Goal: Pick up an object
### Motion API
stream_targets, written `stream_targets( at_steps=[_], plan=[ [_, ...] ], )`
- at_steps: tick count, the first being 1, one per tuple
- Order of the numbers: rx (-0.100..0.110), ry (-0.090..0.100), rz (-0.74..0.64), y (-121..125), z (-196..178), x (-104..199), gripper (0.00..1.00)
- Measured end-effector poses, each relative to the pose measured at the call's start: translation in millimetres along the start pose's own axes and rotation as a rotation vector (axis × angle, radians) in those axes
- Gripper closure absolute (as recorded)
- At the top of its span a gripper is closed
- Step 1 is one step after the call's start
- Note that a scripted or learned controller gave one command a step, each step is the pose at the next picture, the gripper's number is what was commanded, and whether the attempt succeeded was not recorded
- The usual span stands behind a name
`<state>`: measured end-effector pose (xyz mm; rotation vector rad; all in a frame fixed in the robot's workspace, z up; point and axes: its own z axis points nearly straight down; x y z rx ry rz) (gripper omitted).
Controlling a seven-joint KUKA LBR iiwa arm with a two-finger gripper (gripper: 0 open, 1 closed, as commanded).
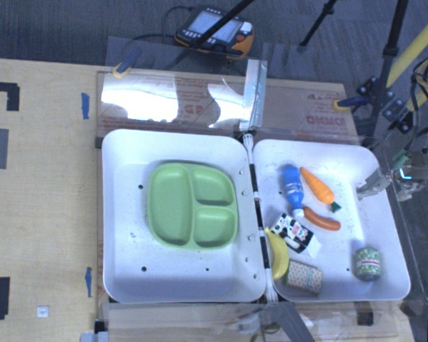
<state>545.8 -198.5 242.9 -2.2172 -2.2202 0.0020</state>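
you have several things to pick in the right bin (pixel 400 234), so look from the near edge and go away from the camera. nearest lies a small patterned cup (pixel 305 276) on its side, its long axis going left to right. just beside it the banana (pixel 279 254) lies along the bin's left wall, its long axis running near to far. the green can (pixel 367 263) stands alone near the right wall. a little farther is a black and white box (pixel 294 232), then the sausage (pixel 321 219), lying almost left to right. behind it the carrot (pixel 318 184) points from far-left to near-right, and the blue bottle (pixel 292 188) points near to far.

the gripper (pixel 374 184) is at the far right corner of this bin, and i cannot tell how its fingers stand. from there the carrot and sausage lie to the left, and the can lies toward the camera. i judge the can the easiest, as it stands well apart. the left bin (pixel 119 197) has a green divided plate (pixel 193 205).
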Motion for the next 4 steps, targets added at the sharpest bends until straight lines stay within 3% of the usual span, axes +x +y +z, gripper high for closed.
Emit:
stream_targets(
  at_steps=[1, 2, 3, 4],
  plan=[
    [-0.001, 0.000, -0.261, 46, 108, -12, 0.00],
    [-0.006, -0.003, -0.344, 69, 157, 17, 0.00],
    [-0.011, -0.003, -0.344, 71, 146, 17, 1.00],
    [-0.002, -0.002, -0.207, 86, 81, 59, 1.00]
  ],
)
